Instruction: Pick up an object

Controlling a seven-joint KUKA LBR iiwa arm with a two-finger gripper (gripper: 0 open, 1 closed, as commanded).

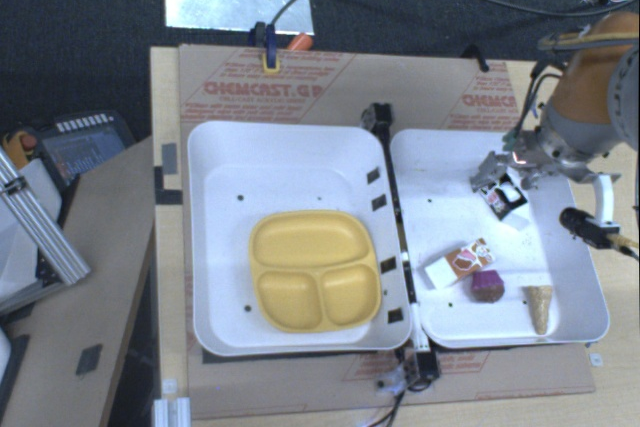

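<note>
the objects i can go for lie in the right bin [590, 315]: a small orange-and-white packet [462, 263], a dark purple lump [488, 286] touching it, and a pale cone [540, 307] near the front corner. my gripper [503, 187] hovers further back in the same bin (i cannot tell its state). i'd centre over the cone, which lies apart from the others, and descend squarely. the yellow tray [314, 269] sits in the left bin.

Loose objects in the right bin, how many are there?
3, near the right bin's front: a small orange-and-white packet, a dark purple lump beside it, and a tan cone near the corner. The gripper may hide more.
</note>
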